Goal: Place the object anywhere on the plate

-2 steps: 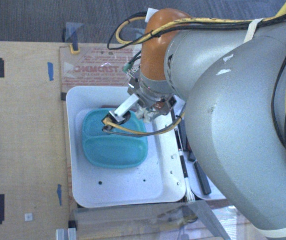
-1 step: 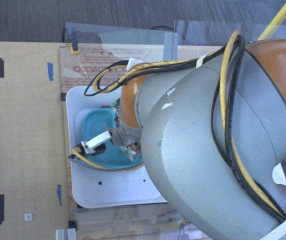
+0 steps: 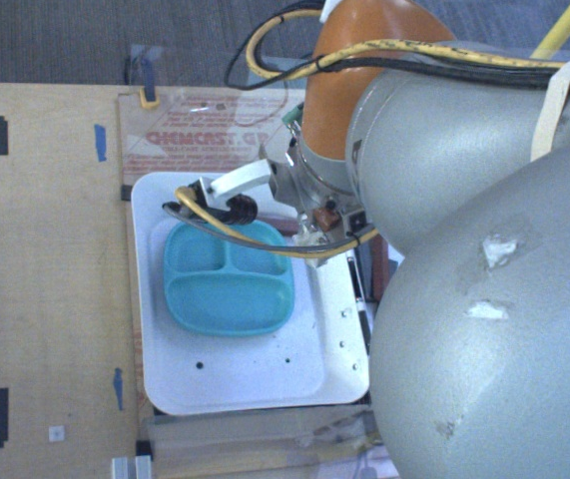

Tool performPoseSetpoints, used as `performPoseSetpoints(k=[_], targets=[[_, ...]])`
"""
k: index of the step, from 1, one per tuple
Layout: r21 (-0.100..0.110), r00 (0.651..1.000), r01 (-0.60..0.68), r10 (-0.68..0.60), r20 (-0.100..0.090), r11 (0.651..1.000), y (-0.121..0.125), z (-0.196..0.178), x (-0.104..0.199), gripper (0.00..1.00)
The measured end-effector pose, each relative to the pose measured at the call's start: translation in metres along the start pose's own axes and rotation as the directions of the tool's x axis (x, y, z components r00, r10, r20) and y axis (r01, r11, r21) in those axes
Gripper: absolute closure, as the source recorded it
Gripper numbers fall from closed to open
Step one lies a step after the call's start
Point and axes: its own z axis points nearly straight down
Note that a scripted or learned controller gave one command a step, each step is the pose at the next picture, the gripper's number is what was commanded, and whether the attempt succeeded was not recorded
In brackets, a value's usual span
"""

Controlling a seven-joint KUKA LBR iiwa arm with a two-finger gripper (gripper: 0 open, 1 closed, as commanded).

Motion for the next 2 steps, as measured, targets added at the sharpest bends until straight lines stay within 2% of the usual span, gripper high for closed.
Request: performPoseSetpoints(k=[1,2], targets=[[0.0,0.996,-0.084,0.084,0.001,0.996,-0.025,0.041,0.077,1.0],[0.002,0.999,0.039,-0.039,0.007,0.999,-0.049,0.117,0.023,1.0]])
